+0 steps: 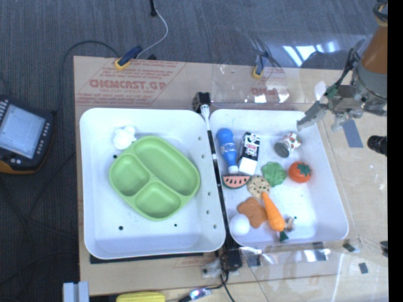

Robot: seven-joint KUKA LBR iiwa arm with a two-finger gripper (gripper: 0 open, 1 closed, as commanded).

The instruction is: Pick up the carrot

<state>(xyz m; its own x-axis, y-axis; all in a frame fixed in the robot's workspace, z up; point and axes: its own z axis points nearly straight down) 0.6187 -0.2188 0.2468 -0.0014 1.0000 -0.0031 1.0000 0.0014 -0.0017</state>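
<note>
The carrot [272, 211], orange with a green tip pointing toward the front edge, lies in the front part of the right bin [327, 206]. It rests between a brown toy [252, 212] on its left and bare bin floor on its right. My gripper [318, 123] hovers over the far right corner of the right bin, well behind the carrot. It is open and nothing sits between its fingers [306, 119]. The grey arm with its orange band [376, 52] comes in from the upper right.
The right bin also holds a blue bottle [225, 145], a small carton [250, 153], a can [287, 145], a tomato [300, 172], a green leafy toy [274, 172], a watermelon slice [234, 181], a cookie [257, 185] and a white ball [239, 224]. A green divided plate [154, 177] lies in the left bin [94, 187].
</note>
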